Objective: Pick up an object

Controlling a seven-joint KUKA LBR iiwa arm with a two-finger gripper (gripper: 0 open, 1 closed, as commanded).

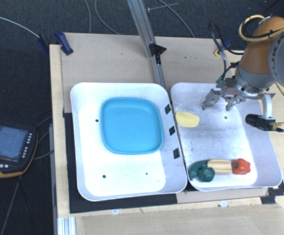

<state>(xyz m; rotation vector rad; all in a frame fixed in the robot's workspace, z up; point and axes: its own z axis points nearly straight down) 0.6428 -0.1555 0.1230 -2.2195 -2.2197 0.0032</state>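
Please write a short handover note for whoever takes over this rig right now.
Gripper: open, holding nothing, poised over the far end of the right bin.
Things in the right bin: a yellow piece by the left wall; a green item, a tan stick and a red item in a row at the near end.
Left bin: holds a blue plate.
Done: nothing picked yet.
Left: choose an object, descend, grasp and lift.

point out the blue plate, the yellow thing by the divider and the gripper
blue plate [132, 125], camera view, the middle of its flat base, in the left bin
yellow object [187, 119], camera view, its centre, in the right bin
gripper [222, 101], camera view, midway between its fingertips, over the right bin
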